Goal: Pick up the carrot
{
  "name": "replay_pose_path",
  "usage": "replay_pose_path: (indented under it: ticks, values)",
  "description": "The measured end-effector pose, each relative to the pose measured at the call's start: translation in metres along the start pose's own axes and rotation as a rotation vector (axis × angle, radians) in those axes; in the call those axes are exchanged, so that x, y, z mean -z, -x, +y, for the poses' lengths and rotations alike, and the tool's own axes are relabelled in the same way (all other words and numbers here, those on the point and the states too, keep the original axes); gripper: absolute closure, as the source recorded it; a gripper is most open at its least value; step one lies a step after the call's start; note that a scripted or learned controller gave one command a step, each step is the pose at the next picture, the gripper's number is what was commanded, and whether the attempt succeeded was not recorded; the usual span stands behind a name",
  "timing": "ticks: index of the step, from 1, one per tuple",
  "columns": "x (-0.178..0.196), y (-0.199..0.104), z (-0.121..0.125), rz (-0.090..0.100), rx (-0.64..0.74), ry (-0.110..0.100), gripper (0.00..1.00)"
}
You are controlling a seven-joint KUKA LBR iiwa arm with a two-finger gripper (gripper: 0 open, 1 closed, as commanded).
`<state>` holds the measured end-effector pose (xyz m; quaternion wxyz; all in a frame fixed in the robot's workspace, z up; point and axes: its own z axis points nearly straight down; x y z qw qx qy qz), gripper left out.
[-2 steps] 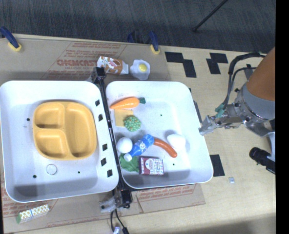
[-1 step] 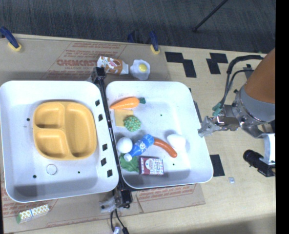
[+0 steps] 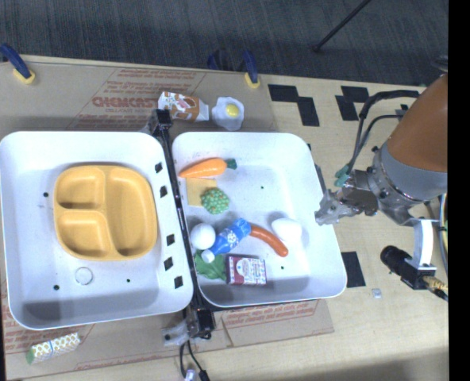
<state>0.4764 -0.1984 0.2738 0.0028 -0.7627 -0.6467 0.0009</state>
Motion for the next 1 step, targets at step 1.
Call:
replay_pose_path:
  ticks: [1]
  values:
    - [0.0053, 0.0032, 0.0002, -0.003, -0.149, 0.003, 1.00]
